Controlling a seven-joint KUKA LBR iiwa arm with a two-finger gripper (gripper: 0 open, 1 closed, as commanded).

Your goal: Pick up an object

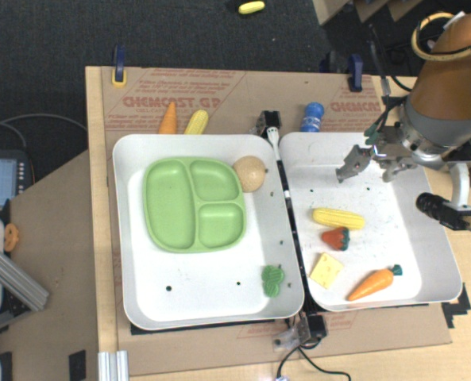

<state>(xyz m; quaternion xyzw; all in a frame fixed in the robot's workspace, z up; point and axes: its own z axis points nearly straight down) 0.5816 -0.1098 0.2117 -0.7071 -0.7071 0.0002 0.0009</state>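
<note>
We see the gripper [373, 163] hanging over the far part of the right bin [434, 292], its two fingers spread wide with nothing between them. One finger [351, 166] points toward the bin's left wall, the other [395, 170] toward the right. The arm [445, 86] comes in from the far right corner of the bench [104, 213].

In the right bin, four things lie toward the near half, all well clear of the gripper. A corn cob [338, 218] lies crosswise near the middle. Just beside it, on the near side, sits a strawberry [336, 238] (red with a dark green top). Nearer still is a cheese wedge [326, 271], close to the left wall, and a carrot [372, 283] lies at a slant by the near edge, its green end pointing right.

The left bin [140, 292] holds a green plate [194, 203] with three compartments, set toward the far left. A potato [250, 172] rests against the plate's far right corner. A small broccoli [273, 279] sits by the near right corner of that bin.

On the bench beyond the bins we see a second carrot [167, 119] and a second corn cob [196, 121] side by side, and a blue bottle [313, 117] past the right bin's far edge.
</note>
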